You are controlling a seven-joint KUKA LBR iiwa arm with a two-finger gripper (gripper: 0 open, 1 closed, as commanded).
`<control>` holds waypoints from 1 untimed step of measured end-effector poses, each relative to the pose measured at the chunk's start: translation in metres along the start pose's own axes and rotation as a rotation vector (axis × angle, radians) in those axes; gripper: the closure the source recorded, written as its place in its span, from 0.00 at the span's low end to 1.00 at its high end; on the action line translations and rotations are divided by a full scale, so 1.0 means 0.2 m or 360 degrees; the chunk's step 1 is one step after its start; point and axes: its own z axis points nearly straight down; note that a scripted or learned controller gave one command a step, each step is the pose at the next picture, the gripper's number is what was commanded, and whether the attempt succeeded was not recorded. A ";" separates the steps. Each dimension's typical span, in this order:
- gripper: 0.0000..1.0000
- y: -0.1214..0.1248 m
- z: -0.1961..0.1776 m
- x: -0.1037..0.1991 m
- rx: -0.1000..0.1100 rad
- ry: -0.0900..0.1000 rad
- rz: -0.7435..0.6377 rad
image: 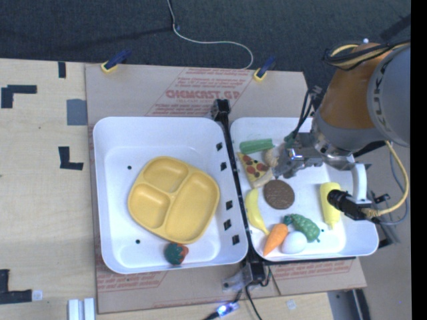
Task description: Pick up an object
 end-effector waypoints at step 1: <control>1.00 0.01 -0.10 -0.01 -0.0005 0.0002 -0.0003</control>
